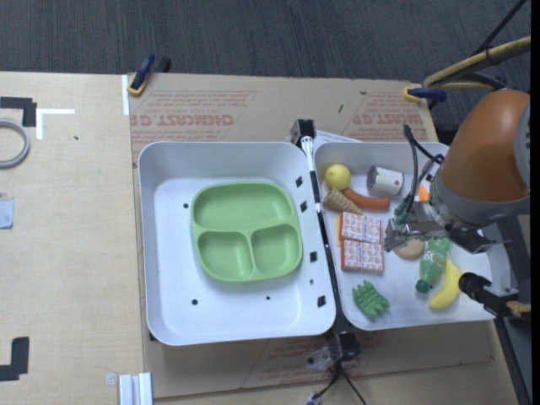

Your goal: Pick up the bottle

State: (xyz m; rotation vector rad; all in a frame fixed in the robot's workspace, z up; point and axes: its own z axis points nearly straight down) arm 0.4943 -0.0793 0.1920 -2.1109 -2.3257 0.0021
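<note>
The bottle is small and green and lies in the right bin, near its right side, with a yellow banana against its lower right. My gripper hangs just up and left of the bottle, over a round tan piece. Nothing shows in its grasp. The arm's orange band and grey wrist cover the bin's far right corner.
The right bin also holds a lemon, a cone, a carrot, a white can, two red-and-white cracker packs and a green toy. The left bin holds a green divided plate.
</note>
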